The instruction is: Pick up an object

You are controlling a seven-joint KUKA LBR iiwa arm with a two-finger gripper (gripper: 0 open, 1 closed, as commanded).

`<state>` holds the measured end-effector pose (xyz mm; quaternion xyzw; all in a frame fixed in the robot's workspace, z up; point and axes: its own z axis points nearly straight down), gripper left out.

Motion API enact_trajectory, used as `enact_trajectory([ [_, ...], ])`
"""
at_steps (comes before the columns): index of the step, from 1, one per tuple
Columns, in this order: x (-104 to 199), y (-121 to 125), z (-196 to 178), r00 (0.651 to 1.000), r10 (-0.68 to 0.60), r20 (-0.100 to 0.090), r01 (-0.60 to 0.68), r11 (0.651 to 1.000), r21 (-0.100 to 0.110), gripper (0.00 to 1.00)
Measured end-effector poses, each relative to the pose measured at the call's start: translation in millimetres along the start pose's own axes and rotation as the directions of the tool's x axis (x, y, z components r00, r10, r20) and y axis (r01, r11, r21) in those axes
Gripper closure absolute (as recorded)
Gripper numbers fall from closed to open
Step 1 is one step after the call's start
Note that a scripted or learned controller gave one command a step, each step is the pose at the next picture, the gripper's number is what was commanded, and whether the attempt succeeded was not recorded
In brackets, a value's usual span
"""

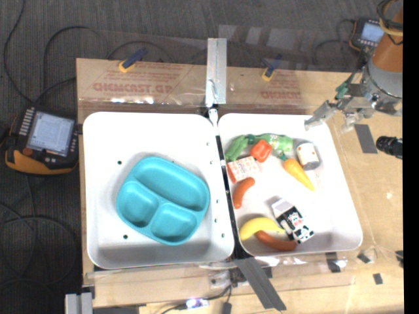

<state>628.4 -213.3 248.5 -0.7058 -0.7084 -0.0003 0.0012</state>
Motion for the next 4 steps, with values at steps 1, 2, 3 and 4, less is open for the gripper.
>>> enact_trajectory([
  [1,-10,-21,102,0.878,-0.479,0.003,0.479,0.878,0.001,0.0],
  [2,5,-6,125,0.774,-0.632,0.036,0.633,0.774,-0.019,0.0],
  [3,-3,-101,149,0.545,-0.838,0.005,0.838,0.545,0.004,0.0],
  [4,1,-99,140,0.544,-0.839,0.004,0.839,0.544,-0.004,1.0],
])
